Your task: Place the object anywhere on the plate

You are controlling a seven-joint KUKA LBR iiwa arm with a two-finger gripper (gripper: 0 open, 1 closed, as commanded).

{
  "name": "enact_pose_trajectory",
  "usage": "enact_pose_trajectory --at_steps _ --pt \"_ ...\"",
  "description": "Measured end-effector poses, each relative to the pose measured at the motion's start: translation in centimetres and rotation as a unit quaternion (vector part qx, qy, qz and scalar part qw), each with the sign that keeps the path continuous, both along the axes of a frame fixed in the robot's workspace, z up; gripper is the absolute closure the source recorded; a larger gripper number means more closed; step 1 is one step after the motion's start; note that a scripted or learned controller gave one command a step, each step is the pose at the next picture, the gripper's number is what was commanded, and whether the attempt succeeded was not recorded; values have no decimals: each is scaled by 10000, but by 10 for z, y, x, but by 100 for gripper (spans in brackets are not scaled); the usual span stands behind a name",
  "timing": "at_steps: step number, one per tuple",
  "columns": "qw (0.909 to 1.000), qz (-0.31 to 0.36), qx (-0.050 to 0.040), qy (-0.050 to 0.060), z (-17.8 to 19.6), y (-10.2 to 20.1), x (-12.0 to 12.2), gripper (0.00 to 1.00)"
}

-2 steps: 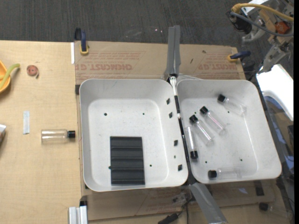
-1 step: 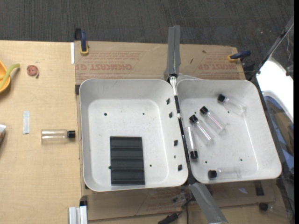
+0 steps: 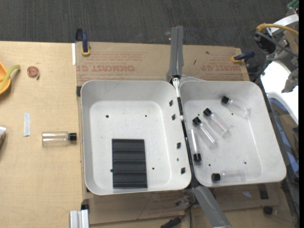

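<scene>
While the feed sits on this moment, I see two white bins side by side on the wooden tabletop [image 3: 38, 175]. The left bin [image 3: 95, 91] carries the plate [image 3: 128, 164], a black ribbed rectangle lying flat near its front wall, with nothing resting on it. The right bin [image 3: 259, 127] holds five clear vials with black caps, all lying down and well apart from the plate. One vial [image 3: 233, 105] lies towards the back, two more [image 3: 214, 119] [image 3: 203, 130] lie near each other at a slant in the middle, a fourth [image 3: 194, 146] lies along the left wall, and the fifth [image 3: 227, 176] lies by the front wall.

Pale machinery with a yellow cable [image 3: 278, 28] shows at the right edge, clear of both bins. How the jaws stand I cannot tell.

Under the bins is a sheet of cardboard [image 3: 142, 56] with red print [image 3: 111, 68] that is upside down from my view; it appears to read "CHEMCAST GP", and the lines beneath it are too small to read. Blue clamps [image 3: 79, 34] [image 3: 242, 57] grip its back edge.

Out on the tabletop to the left lies another clear vial [image 3: 58, 137], its black cap pointing at the left bin. Farther left are a pale strip [image 3: 26, 125], a small reddish disc [image 3: 32, 71] and an orange bowl [image 3: 4, 82] at the edge
</scene>
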State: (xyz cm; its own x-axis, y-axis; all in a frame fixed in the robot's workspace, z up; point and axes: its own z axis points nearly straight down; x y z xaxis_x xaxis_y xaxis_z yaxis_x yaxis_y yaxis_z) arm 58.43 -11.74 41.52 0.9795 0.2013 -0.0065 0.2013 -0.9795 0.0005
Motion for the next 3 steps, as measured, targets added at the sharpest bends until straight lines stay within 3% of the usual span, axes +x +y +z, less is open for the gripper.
enact_pose_trajectory --at_steps 1,2,3 --pt "9998 216 9 4 24 -105 -2 0" --pt "9997 227 6 -7 24 6 39 0" --pt "10000 -11 8 -1 25 -41 -13 0"
